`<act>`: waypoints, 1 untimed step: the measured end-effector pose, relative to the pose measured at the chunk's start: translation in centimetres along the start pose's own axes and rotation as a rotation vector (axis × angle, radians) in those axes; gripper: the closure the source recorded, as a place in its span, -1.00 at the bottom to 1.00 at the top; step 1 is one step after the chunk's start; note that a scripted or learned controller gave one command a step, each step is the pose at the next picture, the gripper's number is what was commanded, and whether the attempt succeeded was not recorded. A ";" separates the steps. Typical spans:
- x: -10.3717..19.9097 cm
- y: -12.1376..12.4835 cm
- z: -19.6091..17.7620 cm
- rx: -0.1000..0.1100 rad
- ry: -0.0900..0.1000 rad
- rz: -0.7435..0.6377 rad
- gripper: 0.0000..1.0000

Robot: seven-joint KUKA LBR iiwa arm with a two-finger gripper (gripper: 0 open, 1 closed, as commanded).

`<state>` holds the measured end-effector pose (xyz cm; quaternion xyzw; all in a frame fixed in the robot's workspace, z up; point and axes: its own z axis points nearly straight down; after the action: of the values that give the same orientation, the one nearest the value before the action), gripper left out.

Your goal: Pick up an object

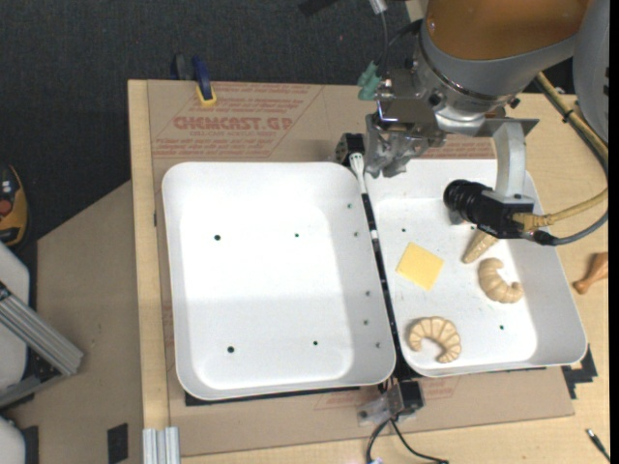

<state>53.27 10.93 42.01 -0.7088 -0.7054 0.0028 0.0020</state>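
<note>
Here, flat yellow square (421, 265), curled croissants (433, 338).

Cheese (421, 265) left of croissant (499, 280)

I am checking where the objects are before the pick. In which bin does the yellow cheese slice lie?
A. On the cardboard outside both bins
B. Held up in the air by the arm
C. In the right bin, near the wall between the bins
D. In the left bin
C: the yellow cheese slice lies flat on the floor of the right bin, close to the dividing wall, with two croissants nearby.
</note>
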 end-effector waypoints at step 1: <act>2.7 -4.0 -1.6 -0.004 0.002 -0.009 1.00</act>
<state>49.28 13.60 43.59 -0.7055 -0.7087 0.0006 0.0014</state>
